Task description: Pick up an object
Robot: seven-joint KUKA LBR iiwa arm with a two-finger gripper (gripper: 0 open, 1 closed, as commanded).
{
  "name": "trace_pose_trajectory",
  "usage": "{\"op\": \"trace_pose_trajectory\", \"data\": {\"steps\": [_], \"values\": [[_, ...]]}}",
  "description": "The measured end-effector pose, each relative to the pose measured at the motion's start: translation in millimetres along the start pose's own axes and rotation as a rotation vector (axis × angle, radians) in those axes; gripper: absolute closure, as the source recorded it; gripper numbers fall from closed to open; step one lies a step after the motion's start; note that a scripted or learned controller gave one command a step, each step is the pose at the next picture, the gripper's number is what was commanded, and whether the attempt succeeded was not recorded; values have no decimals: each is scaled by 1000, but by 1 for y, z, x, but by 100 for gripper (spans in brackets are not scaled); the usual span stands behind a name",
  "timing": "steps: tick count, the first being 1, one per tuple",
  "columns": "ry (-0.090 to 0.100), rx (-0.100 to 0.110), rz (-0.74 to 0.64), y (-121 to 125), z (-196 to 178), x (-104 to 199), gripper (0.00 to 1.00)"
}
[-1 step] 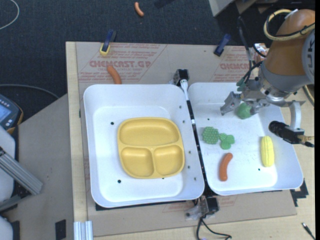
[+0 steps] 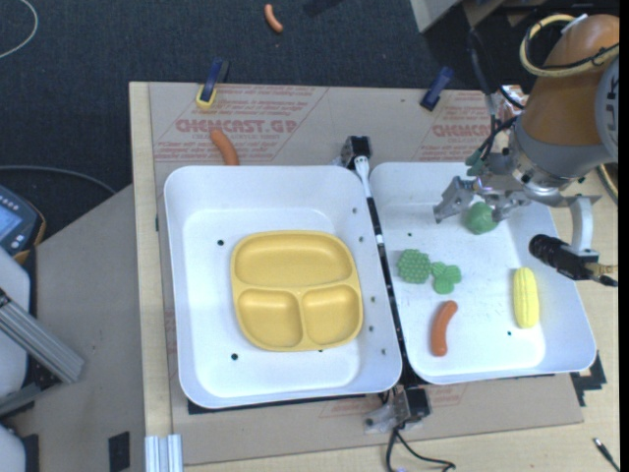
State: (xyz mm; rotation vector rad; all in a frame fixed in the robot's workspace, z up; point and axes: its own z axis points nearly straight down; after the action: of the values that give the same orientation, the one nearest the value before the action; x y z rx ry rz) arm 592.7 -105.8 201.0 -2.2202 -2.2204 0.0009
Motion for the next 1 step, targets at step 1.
{"op": "trace_pose_trajectory", "data": {"steps": [1], "values": [[1,5,1,-2,43,-2,0]]}}
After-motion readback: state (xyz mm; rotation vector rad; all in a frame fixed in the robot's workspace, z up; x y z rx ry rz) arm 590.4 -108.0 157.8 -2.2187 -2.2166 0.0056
